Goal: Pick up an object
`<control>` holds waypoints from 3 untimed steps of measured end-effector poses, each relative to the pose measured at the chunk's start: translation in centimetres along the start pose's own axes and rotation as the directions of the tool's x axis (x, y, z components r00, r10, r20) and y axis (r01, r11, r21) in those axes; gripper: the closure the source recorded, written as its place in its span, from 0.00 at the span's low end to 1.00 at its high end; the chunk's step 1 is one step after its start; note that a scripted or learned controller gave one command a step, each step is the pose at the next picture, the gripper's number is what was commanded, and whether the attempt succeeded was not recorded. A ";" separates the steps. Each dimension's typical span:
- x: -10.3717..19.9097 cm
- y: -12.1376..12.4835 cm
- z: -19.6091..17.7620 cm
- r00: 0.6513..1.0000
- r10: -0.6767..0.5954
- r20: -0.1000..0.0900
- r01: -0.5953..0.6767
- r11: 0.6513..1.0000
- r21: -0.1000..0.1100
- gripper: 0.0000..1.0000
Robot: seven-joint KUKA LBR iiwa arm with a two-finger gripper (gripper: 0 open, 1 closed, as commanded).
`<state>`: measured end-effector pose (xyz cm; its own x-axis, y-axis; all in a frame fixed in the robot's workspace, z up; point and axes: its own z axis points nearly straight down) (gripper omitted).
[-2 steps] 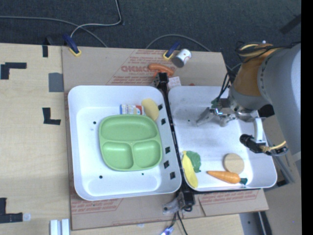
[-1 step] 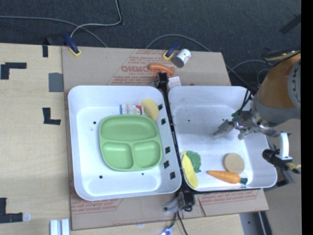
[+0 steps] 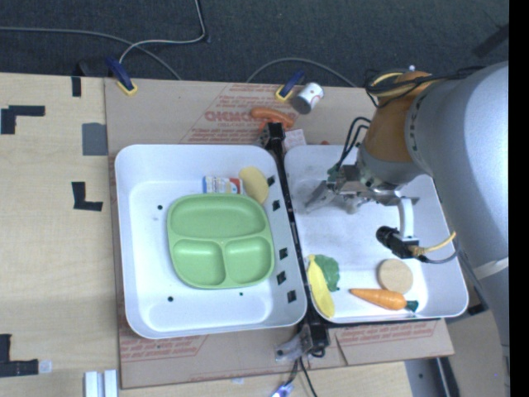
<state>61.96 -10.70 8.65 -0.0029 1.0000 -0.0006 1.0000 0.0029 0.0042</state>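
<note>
Overhead, the grey arm (image 3: 463,139) with its orange band (image 3: 390,131) reaches in from the right and hangs over the upper part of the right bin (image 3: 438,304). Its gripper (image 3: 335,197) sits low above the bin floor near the upper left of that bin, close to the divider where the two bins meet. Whether the gripper is open or closed cannot be told from this angle, and nothing can be made out in its grasp.

The right bin's objects lie along its lower edge, well apart from the gripper. A yellow banana (image 3: 320,288) lies against the left wall, with a green leafy piece (image 3: 328,270) touching its upper end. An orange carrot (image 3: 378,298) lies near the bottom rim, pointing left, and a round tan biscuit-like piece (image 3: 396,275) rests just above it. A black fitting with a yellow cable (image 3: 399,241) hangs from the arm above the tan piece.

The left bin (image 3: 136,222) holds a green divided plate (image 3: 221,240) at its centre. Just beyond the plate's upper rim sit a small red, white and blue carton (image 3: 221,185) and a pale yellow lemon-like piece (image 3: 255,184) beside it.

Both bins rest on a cardboard sheet (image 3: 223,114) on the desk (image 3: 45,222). An orange piece (image 3: 271,115) lies on the cardboard above the bins.
</note>
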 end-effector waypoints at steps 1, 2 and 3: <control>-8.0 -1.1 -8.0 1.000 0.004 0.002 -0.004 1.000 0.003 0.00; -5.3 -11.2 -9.0 1.000 0.002 -0.001 -0.002 1.000 0.006 0.00; 0.7 -9.0 -8.2 1.000 0.001 -0.002 -0.001 1.000 0.006 0.00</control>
<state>52.91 -10.06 16.76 -0.0023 1.0000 0.0011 1.0000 0.0023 -0.0021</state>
